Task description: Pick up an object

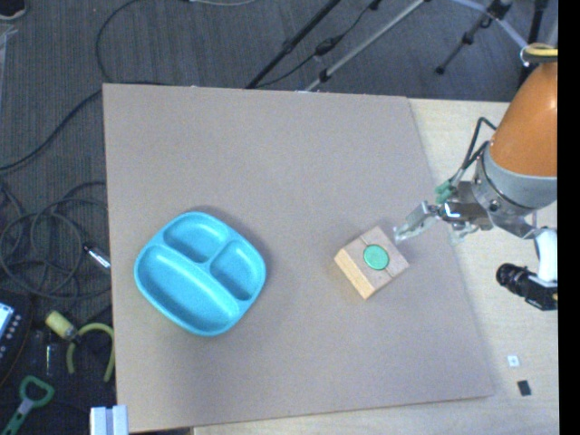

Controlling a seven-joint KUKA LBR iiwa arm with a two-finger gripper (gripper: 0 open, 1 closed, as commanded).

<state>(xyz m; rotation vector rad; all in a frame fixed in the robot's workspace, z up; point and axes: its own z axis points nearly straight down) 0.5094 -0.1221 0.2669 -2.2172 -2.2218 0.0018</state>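
A flat brown cardboard sheet (pixel 272 170) carries two things. The blue plastic three-compartment tray (pixel 200 272) sits toward the sheet's left edge, in its near half. To the tray's right, well apart, the small wooden block with a green round disc on top (pixel 371 261) lies right of the sheet's middle, nearer the right edge. The metal two-finger gripper (pixel 407 227) comes in from the right, just beside the block's far right corner.
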